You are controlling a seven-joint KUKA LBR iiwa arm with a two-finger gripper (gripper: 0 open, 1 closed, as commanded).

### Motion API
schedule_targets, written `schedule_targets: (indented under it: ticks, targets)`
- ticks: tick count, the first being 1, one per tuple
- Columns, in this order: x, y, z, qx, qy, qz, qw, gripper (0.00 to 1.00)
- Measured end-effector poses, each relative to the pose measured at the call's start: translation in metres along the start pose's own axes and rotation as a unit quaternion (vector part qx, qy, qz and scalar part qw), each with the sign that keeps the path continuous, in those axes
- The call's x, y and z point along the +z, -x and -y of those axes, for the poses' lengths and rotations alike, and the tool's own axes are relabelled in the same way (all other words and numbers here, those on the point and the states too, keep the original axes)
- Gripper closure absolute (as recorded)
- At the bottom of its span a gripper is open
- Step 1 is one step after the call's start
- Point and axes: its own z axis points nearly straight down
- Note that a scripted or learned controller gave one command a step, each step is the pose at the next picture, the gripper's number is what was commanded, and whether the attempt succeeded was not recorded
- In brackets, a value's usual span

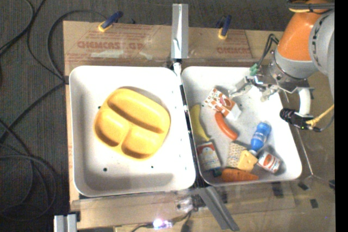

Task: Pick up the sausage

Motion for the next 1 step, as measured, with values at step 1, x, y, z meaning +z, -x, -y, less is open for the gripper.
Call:
schedule_targets:
  ticks: [1]
  targets:
    - [0.0766,-0.0119,0.0677,0.051,0.004,0.0,0.9987,0.0]
